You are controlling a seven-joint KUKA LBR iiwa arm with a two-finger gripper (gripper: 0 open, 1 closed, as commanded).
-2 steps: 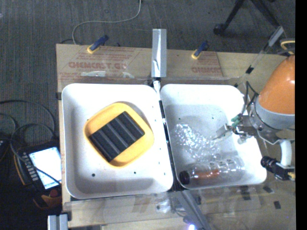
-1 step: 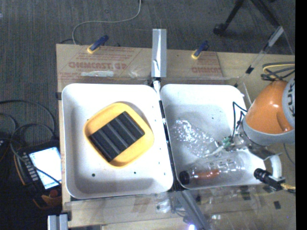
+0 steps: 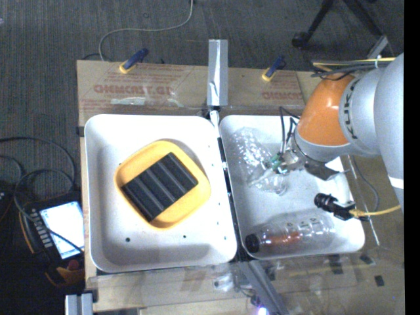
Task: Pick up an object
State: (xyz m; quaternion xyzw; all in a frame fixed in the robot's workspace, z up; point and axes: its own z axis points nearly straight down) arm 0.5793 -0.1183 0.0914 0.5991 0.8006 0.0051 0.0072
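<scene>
1. Nearest me, a bottle [image 3: 292, 235] lies along the right bin's [image 3: 354, 245] front wall.
2. Behind it, crumpled clear plastic [image 3: 252, 156] sits just beside the gripper [image 3: 283, 165]; I cannot tell its state or any hold.
3. Left bin [image 3: 98, 176]: a yellow tray [image 3: 164, 184], well apart.
4. My worry: thin plastic may slip or flatten, and the arm hides contact.

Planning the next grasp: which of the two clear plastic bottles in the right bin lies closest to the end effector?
The crumpled clear plastic bottle in the upper part of the right white bin, beside the end effector. The capped clear bottle lies along the lower edge.
</scene>
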